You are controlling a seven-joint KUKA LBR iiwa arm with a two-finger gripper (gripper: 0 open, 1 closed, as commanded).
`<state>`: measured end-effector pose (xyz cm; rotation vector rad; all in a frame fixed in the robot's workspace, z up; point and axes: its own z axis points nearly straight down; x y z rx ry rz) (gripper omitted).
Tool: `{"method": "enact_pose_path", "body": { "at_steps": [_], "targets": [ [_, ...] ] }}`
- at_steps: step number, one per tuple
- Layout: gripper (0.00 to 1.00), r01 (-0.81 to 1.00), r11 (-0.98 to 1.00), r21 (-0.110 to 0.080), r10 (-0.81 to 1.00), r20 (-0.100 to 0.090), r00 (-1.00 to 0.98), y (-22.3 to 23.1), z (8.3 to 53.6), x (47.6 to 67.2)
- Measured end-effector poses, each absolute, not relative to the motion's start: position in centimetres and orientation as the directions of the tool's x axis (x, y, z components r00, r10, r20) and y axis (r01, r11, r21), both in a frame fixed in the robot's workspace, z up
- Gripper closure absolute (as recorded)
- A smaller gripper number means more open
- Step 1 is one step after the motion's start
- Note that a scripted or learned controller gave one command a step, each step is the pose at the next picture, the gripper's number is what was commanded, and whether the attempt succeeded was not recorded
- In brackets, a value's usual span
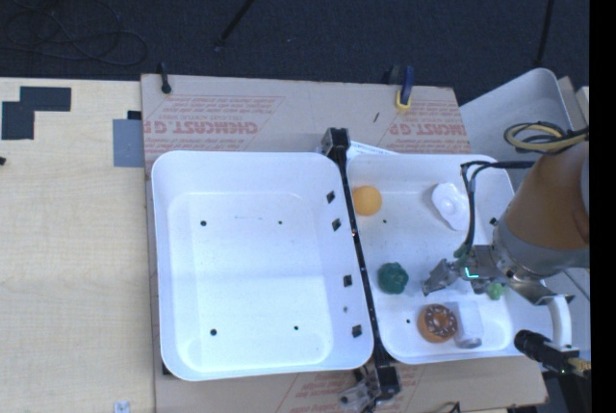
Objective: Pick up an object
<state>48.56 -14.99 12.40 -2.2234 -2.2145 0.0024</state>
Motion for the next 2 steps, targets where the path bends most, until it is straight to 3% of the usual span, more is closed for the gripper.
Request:
{"method": "enact_pose_path", "body": {
  "at_steps": [1, 2],
  "targets": [
    [0.0, 1.0, -0.001, 0.014, 1.0, -0.006, 0.001, -18.2, 27.3, 49.0],
    [0.0, 1.0, -0.002, -0.003, 1.0, 0.0, 0.002, -19.0, 25.8, 49.0]
  ]
}}
